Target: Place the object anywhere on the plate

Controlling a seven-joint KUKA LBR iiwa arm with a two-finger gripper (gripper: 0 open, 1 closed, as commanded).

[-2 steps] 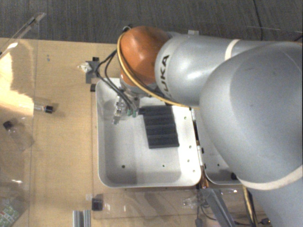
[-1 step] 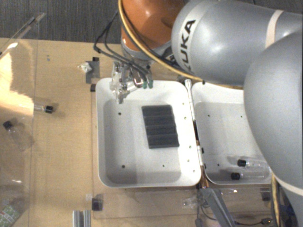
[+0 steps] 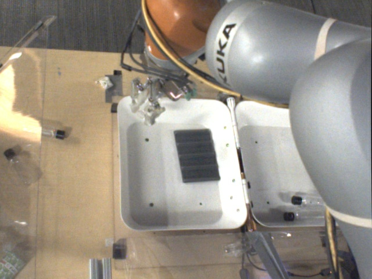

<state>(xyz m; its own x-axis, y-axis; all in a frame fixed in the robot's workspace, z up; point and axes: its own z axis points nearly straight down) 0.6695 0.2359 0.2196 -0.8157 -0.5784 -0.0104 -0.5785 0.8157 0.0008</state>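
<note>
Item: one grey arm [image 3: 273, 51] with an orange band [image 3: 177, 13], entering from the right and crossing above both bins. Its claw [image 3: 148, 106] hangs over the far left corner of the left bin [image 3: 131, 208], at the rim. The claw reads as a pale, glinting cluster of metal and cable; whether its fingers are spread or closed cannot be told, and nothing can be made out between them.

Item: left bin, shallow and white. In its middle lies a dark grey ridged rectangular slab [image 3: 197, 155], flat on the bin floor, slightly turned from the bin's edges. It lies near the claw but apart from it, toward the viewer and to the right.

Item: right bin [image 3: 261, 156], white, touching the left bin along one side, largely covered by the arm. Two small dark-capped pieces [image 3: 293, 208] rest near its front edge.

Item: wooden table [image 3: 64, 173] carrying both bins. A small black-tipped piece [image 3: 58, 134] lies on it well left of the bins.
</note>
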